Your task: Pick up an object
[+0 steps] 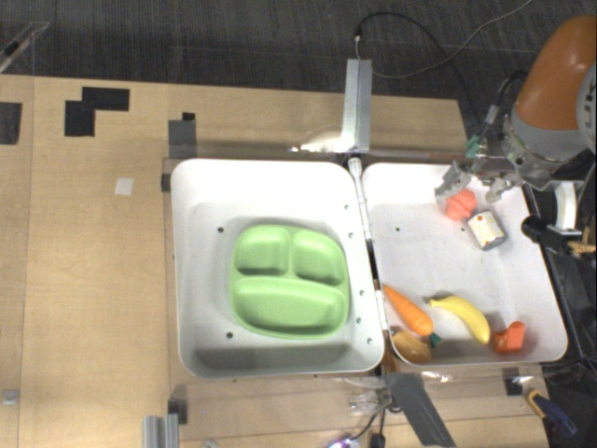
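Right, I see the arm coming in from the right, its gripper low over the back of the right bin. The fingers are spread wide, one on each side of a small pink-orange toy by the bin's back wall. The toy sits just below and between the tips; I can't tell if either tip touches it. Nothing is clamped or lifted that I can see.

Just beside that toy, toward the front right, lies a small tan-and-white block, tilted.

Along the front of the same bin: a carrot near the divider, a brownish round piece just below it in the front left corner, a banana to the carrot's right, and a red-orange piece near the front right corner, close to the banana's tip.

Left bin holds a green divided plate, three compartments, roughly centred and flat.

Both bins sit side by side on the wooden worktop. A black cable runs across the dark floor behind them.
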Motion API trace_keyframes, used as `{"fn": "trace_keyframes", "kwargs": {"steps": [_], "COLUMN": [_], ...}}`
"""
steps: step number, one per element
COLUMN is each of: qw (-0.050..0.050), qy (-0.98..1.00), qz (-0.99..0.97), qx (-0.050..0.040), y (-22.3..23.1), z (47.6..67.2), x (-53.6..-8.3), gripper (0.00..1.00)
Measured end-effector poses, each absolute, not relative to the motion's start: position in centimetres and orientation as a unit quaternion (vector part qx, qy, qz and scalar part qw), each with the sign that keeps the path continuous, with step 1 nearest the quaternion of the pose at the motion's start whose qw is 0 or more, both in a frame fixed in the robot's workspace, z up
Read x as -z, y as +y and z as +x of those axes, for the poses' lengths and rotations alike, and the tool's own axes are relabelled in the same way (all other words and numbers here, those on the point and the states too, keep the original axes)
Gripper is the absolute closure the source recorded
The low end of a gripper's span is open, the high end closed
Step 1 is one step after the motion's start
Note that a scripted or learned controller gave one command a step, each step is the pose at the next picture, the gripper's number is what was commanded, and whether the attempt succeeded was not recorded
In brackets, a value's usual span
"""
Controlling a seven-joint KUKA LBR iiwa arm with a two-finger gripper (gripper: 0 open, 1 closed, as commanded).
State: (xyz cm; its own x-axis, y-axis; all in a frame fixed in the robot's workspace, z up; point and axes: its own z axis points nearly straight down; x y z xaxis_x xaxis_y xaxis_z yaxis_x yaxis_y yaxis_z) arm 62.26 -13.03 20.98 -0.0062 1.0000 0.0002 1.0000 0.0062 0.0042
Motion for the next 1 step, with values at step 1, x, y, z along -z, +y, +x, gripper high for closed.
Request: {"fn": "trace_keyframes", "kwargs": {"steps": [1], "qw": [0.004], "qy": [0.726], "qz": [0.688], "qx": [-0.0025], "y": [-15.65], "z": [64.90], "x": [-22.90], "gripper": [0.00]}}
